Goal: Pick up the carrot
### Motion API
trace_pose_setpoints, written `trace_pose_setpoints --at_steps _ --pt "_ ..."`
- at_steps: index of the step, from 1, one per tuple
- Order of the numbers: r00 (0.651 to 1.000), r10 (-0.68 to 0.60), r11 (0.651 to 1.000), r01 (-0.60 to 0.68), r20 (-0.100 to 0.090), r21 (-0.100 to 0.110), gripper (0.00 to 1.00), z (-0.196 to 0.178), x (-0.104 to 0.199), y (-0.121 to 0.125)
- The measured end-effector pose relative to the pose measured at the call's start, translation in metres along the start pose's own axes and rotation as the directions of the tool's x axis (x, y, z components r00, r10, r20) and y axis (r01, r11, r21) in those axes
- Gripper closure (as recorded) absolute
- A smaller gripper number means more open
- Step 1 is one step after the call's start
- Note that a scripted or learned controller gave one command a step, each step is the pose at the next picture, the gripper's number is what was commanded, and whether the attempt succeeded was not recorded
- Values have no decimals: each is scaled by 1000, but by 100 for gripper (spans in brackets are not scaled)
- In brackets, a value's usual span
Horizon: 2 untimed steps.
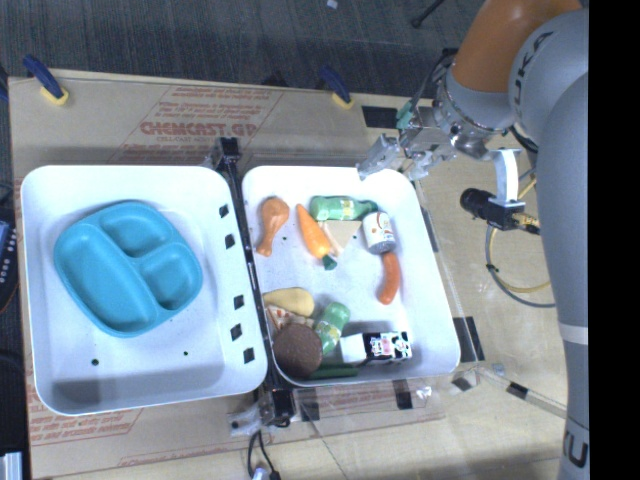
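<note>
- Nearest the camera, along the near wall of the right bin (430, 268), sit a small black-and-white carton (382, 346), a round brown item (297, 348) and a green piece (332, 317), crowded together.
- Carrot (315, 233): it lies on the floor of the right bin, in the far half, slanted, its green tip pointing toward the near side. Nothing of mine touches it.
- Just beside the carrot, a pale wedge (343, 234) touches its right side; a drumstick (271, 222) lies close on its left; a green bottle (340, 208) lies across just beyond it.
- Further right in the same bin are a small can (378, 232) and, below it, an orange-red sausage shape (388, 278).
- A tan, potato-like piece (290, 299) rests toward the near left of that bin.
- My jaws (385, 154) hang over the far right corner of the right bin, well apart from the carrot; they look spread and have nothing between them.
- Left bin (60, 368): it holds a blue divided plate (127, 265).
- Both bins rest on the desk (200, 118), which is covered with cardboard.
</note>
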<state>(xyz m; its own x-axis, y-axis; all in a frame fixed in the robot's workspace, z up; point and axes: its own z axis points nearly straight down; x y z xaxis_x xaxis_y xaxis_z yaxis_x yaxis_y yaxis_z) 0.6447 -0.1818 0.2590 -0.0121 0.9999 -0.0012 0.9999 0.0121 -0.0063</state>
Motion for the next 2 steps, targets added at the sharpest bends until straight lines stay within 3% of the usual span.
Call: trace_pose_setpoints --at_steps 1,2 --pt "1000 -7 1000 7 -3 13 0 136 23 -26" --pt "992 129 992 -129 1 2 0 168 92 -35"
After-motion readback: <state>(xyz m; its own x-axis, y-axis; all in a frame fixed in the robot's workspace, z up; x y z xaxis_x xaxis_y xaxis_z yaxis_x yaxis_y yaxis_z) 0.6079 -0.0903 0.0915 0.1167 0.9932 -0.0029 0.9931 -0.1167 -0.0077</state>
